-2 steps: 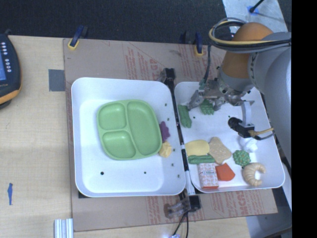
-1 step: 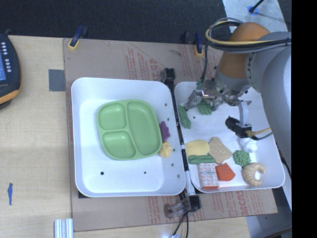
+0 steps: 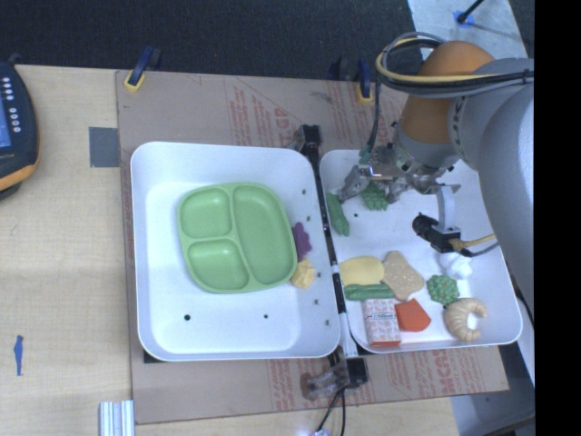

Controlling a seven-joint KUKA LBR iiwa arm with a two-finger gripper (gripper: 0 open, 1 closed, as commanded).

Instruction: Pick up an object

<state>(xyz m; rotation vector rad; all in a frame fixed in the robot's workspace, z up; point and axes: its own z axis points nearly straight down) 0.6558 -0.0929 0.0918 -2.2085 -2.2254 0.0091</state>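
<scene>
Gripper (image 3: 370, 187) sits at the upper part of the right bin (image 3: 486, 339), can't tell its state. Just left, a green pickle (image 3: 338, 214) lies long axis roughly top-to-bottom, tilted slightly.

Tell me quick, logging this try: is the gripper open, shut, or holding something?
Gripper: cannot be told; it sits low over the right bin's upper left part, beside a small green piece.

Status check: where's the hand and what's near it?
Hand low at the far end of the right bin. A green piece sits right at it; grasp unconfirmed. Green pickle close beside, against the bin's left wall.
</scene>
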